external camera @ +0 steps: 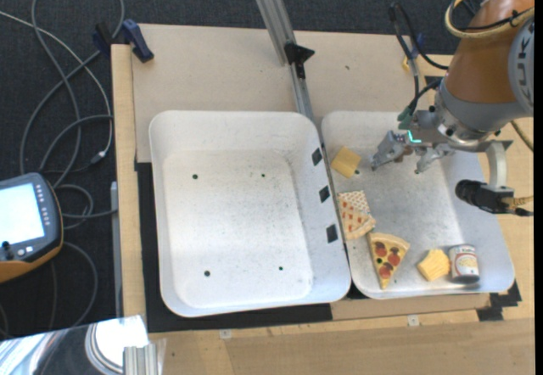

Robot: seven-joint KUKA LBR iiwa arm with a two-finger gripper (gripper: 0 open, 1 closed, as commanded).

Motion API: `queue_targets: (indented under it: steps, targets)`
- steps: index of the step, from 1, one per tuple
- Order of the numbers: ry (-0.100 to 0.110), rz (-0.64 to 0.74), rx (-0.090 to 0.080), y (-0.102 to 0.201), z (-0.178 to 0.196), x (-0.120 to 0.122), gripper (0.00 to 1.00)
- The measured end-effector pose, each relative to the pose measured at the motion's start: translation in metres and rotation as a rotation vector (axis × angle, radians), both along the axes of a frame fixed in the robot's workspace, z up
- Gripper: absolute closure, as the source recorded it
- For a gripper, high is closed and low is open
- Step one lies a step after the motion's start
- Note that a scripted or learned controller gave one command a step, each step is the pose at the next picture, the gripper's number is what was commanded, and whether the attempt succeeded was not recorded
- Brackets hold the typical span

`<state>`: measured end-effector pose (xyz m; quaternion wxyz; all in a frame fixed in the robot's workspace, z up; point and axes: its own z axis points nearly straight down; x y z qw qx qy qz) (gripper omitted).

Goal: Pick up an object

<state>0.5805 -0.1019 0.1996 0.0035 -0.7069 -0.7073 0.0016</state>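
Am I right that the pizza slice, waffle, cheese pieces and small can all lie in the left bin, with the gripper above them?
Not quite: the pizza slice, waffle, cheese pieces and small can lie in the right bin, as the camera view shows. The gripper is above that bin.

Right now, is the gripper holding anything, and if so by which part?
Nothing is held. The gripper hangs open over the right bin, with no object between its fingers; the nearest item, a yellow block, lies apart to its left.

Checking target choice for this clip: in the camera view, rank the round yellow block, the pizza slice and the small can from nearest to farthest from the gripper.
1. Round yellow block, just left of the gripper.
2. Pizza slice, along the right bin's front edge.
3. Small can, front right corner; close to the pizza slice's distance, so a loose call.
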Motion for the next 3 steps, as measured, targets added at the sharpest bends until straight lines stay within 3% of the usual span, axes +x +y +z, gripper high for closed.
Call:
queue_targets:
  steps: [1, 3]
  targets:
    - [-0.005, 0.0, -0.001, 0.0, 0.002, 0.001, 0.0]
    - [0.001, -0.001, -0.001, -0.006, -0.095, 0.011, 0.0]
